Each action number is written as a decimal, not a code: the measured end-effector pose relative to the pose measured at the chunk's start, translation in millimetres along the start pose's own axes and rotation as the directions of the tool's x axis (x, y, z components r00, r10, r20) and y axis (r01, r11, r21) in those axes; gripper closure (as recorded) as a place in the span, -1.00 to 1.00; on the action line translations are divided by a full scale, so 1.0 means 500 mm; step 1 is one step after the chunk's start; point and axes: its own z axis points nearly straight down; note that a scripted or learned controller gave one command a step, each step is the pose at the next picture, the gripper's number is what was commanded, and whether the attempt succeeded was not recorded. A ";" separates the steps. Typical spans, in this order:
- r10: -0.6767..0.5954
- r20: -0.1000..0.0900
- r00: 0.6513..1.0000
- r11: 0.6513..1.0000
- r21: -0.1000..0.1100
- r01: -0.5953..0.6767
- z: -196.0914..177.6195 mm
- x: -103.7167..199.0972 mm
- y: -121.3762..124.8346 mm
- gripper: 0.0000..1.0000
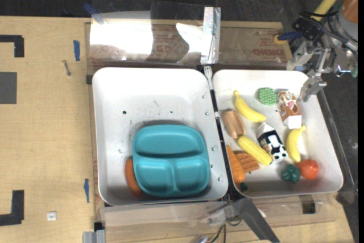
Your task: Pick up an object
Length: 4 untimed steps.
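In the left bin (108,99) you had a teal divided tray (169,167). In the right bin (330,179): corn cob (253,149), banana (248,107), green ball (266,95), tomato (309,169). The banana looked light, rigid, slick; take it mid-length. The hand (314,79) hovered at that bin's far right corner; whether open, you couldn't tell. No writing was readable there.

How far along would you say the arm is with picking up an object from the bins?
Nothing looks done yet: the bananas, corn, tomato and other toys all lie in the right bin, and the teal tray sits in the left bin. The gripper hangs at the right bin's upper right corner with nothing visibly between its fingers. Reaching a toy, grasping and lifting all remain.
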 end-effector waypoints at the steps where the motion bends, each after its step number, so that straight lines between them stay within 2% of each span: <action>1: -0.138 -0.015 0.990 0.990 -0.008 0.138 0.323 -0.022 0.034 -1.00; 2: -0.082 0.004 0.997 0.997 0.001 0.082 0.330 0.008 0.040 -1.00; 3: -0.065 0.000 0.998 0.998 0.001 0.065 0.369 0.134 -0.014 -1.00; 4: 0.020 0.005 1.000 1.000 -0.004 -0.020 0.369 -0.014 0.146 -1.00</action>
